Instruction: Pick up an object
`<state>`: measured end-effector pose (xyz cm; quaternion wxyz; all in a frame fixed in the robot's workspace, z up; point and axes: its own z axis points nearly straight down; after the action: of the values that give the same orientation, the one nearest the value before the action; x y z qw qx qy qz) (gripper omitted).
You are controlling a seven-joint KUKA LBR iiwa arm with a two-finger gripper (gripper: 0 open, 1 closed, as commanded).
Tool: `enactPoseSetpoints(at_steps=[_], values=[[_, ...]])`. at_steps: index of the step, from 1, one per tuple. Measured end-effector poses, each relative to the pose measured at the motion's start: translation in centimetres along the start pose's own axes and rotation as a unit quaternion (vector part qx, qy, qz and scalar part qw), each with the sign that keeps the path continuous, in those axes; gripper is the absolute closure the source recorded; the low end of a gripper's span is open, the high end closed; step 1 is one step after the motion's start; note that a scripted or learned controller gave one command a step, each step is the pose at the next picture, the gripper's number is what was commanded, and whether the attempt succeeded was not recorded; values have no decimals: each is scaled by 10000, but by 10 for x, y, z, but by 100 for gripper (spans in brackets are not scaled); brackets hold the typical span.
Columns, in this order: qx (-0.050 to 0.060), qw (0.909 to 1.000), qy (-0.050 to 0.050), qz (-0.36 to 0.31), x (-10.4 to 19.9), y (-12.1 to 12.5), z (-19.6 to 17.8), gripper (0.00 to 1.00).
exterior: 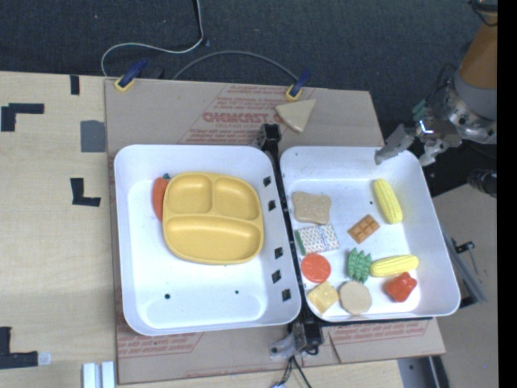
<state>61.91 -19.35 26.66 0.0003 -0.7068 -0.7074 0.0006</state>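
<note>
The gripper (pixel 401 142) hangs at the upper right, just off the right bin's (pixel 347 158) top corner, holding nothing; how wide it's parted, I can't tell. Toy food crowds that bin, with a corn cob (pixel 387 200) nearest, probably the easiest target.

A plate (pixel 213 217) lies in the left bin (pixel 141 297); toy foods fill the right bin (pixel 343 164), corn (pixel 388 200) at two o'clock.
</note>
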Motion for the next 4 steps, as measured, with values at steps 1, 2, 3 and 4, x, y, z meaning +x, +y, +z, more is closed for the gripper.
enactPoseSetpoints(at_steps=[1, 2, 3, 4], values=[[28, 10000, -4, 9, -32, 16, 93, 0], [56, 10000, 24, 7, -9, -66, 178, 0], [-25, 10000, -20, -6, 21, -66, 181, 0], [-23, 10000, -11, -15, 43, -20, 181, 0]])
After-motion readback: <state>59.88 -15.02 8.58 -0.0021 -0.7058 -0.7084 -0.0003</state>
